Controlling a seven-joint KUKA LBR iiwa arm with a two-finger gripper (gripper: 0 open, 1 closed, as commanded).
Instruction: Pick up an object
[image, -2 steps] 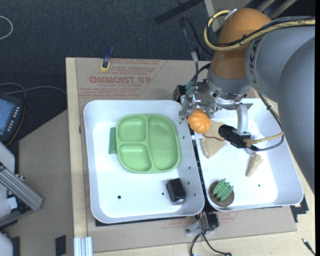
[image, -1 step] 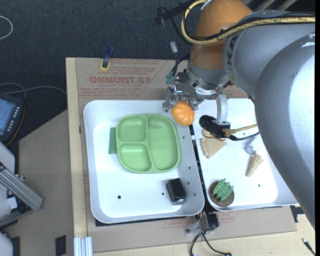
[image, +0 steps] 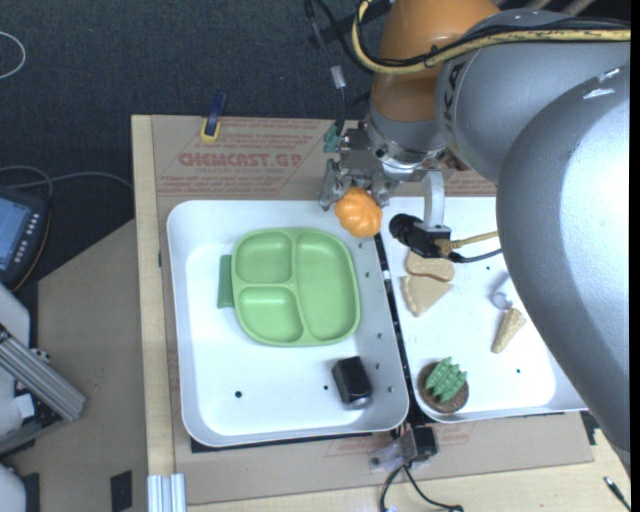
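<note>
Orange fruit (image: 357, 213) just beneath the jaws (image: 352, 196), over left bin (image: 190, 300)

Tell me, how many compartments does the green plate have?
3. The green plate sits in the left bin. One compartment is at its upper left, one at its lower left, and one long one runs down its right side.

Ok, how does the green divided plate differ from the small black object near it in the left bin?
The green divided plate is far larger than the small black object. The plate is pale green with three compartments; the black object is dark, blocky and plain. The plate sits mid-bin, overlapping a darker green piece at its left edge; the black object lies alone by the bin's near right corner. Both rest on the left bin floor.
</note>
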